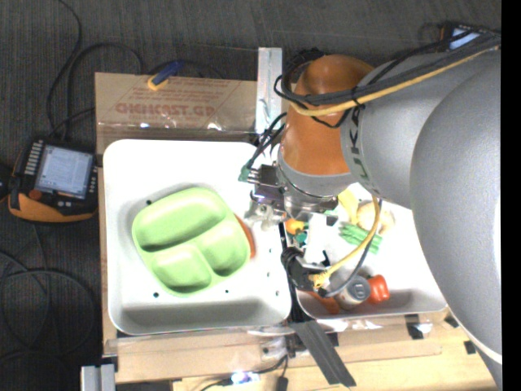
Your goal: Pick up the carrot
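An orange piece (248, 237) that looks like the carrot lies in the left bin (122, 218). It sits against the right edge of a green divided plate (189, 239), which partly hides it. My gripper (273, 210) hangs under the orange wrist band, low over the wall between the two bins. It is just above and to the right of that orange piece. The arm's grey body and cables hide much of the right bin (423, 296).
The right bin holds a clutter of things: a green toy (356, 235), a yellow piece (370, 212), a grey cylinder (355, 292) and a red-orange object (378, 287). A cardboard sheet (175, 104) lies behind the left bin. A pendant (55, 177) rests at far left.
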You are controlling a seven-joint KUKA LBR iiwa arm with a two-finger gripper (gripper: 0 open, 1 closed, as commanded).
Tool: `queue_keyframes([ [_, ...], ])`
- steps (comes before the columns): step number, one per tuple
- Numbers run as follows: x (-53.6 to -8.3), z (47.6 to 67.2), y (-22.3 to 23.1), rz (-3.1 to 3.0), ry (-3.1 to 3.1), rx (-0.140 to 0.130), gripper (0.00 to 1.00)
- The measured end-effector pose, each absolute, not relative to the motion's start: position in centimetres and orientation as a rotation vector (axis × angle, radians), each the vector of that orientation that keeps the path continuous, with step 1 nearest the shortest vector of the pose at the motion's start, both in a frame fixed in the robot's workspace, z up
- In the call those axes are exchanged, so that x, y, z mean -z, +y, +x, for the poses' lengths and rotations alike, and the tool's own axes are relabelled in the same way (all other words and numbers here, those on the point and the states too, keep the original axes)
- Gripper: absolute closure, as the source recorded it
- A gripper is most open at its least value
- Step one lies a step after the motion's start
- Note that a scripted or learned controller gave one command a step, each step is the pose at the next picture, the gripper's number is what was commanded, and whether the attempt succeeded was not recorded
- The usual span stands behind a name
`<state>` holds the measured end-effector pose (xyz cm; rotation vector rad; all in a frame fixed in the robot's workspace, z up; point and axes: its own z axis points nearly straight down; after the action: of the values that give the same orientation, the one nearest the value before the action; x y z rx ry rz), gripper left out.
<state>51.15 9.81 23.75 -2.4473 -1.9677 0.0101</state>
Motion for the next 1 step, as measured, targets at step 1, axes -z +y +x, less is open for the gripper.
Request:
queue_keyframes([
  [1, -10.64, 52.29, 12.75, -2.463, -1.946, -0.010, 1.00],
])
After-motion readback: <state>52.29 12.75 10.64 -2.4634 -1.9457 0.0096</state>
